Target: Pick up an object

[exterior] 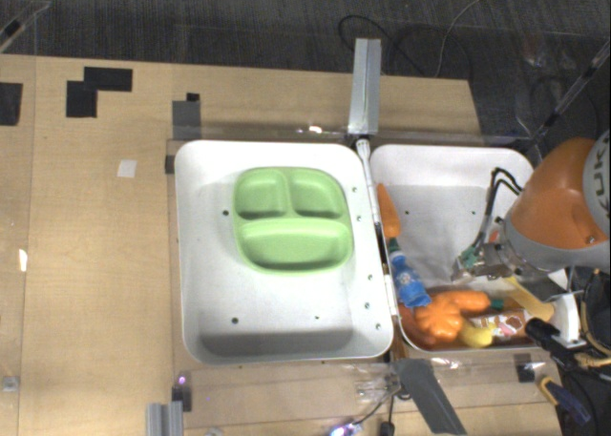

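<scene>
A grey KUKA arm [571,205] with an orange band reaches into the right white bin [449,176] from the bench's right edge, its gripper [485,262] lowered above a jumble of objects piled along the bin's near wall. Whether the tool is open or closed, or has hold of anything, cannot be told from this angle. The jumble includes an orange toy [449,315], a yellow piece [477,336] beside it, a blue bottle [408,283] toward the bin's near left corner, and an orange stick [387,213] lying along the left wall. In the left white bin [205,234], a green divided tray [289,218] sits near the far wall.
</scene>
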